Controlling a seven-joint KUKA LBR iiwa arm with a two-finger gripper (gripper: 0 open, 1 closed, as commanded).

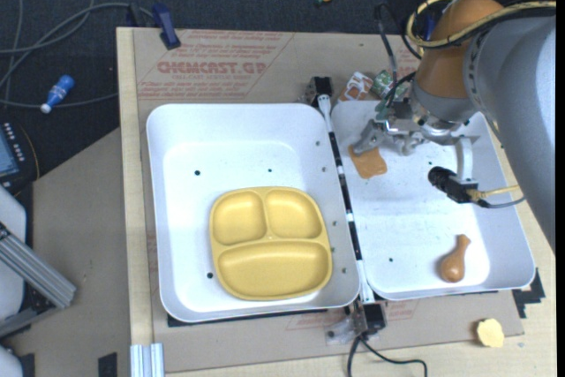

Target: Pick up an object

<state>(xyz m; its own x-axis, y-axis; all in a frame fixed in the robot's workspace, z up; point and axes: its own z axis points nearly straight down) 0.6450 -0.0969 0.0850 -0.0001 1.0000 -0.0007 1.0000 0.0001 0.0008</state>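
Nearest of all, a small yellow lump (488,332) lies on the tabletop (221,57), outside the right bin (406,225) at its near corner. Inside that bin, near its front edge, rests a toy drumstick (455,259), tan and rounded. It looks like light hard plastic that could roll or slip out of a pinch. In the left bin (177,154) sits a yellow divided plate (269,241), broad and shallow, with little to grip but its rim.

Farther back in the right bin, close to the wall between the bins, lies a flat brown slice (369,162) (toast-like, probably light and fairly stiff). The pincer (388,137) hangs just beside and above it. I cannot tell whether the pincer is spread or pressed together, and nothing is visibly held in it.

The slice seems the likeliest pick. Lying flat, it offers only thin edges, so a grip across its narrow width would suit best. The dividing wall crowds its left side; the drumstick is well apart and no hindrance.

Beyond the bins lie a small printed packet (357,86) and a blue clip (165,25).
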